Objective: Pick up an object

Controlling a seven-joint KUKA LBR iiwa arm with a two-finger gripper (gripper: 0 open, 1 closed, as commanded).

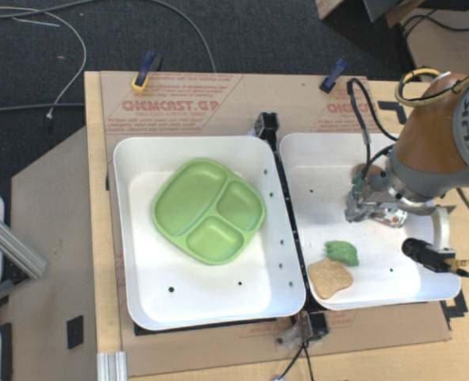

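Hovering gripper (pixel 364 205) over right bin (pixel 313 165), finger state unclear, green piece (pixel 343 252) and tan piece (pixel 330 278) nearer, green plate (pixel 209 210) left.

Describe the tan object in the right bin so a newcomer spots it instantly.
Start at the right bin, then go to its near-left corner. The tan piece lies flat there, just below a small green lump. It is beige and flat; its neighbour is green and lumpy.

A brown cardboard sheet (pixel 178 101) printed with red lettering lies under the bins — a blue-and-yellow clamp (pixel 145 70) grips its far edge.
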